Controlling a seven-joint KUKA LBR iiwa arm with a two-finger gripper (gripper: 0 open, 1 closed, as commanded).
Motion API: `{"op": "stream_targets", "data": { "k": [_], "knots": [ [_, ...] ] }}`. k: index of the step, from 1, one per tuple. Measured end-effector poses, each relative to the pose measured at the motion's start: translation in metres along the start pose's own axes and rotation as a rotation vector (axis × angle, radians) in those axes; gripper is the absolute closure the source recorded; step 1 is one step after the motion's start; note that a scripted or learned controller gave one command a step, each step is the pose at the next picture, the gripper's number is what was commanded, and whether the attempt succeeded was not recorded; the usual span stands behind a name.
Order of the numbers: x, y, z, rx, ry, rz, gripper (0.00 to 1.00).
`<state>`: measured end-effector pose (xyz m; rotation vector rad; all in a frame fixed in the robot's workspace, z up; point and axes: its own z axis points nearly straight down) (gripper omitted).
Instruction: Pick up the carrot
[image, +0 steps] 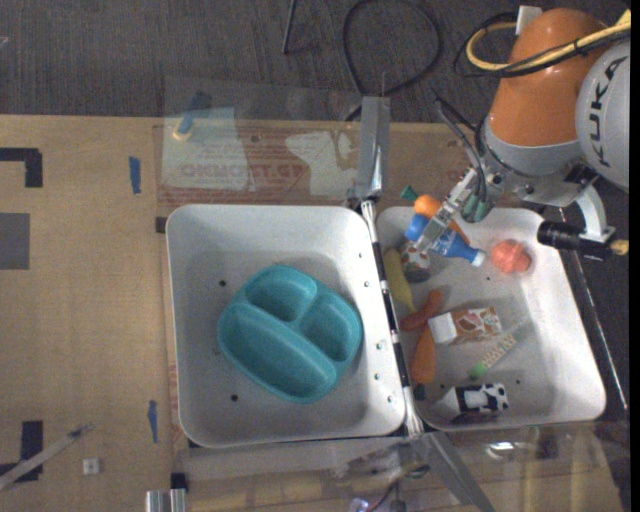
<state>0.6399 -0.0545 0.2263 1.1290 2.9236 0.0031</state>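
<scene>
Two white bins (190, 300), one teal tray (290, 332), perhaps eight small items.

"KUKA" lettering stands on the arm (608, 95)

The orange carrot (424, 357) lies lengthwise along the right bin's (585, 345) left wall.
</scene>
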Motion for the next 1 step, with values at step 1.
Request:
{"op": "stream_targets", "data": {
  "k": [1],
  "knots": [
    [0.0077,-0.0181,0.0404,0.003,0.005,-0.142,1.0]
  ]
}}
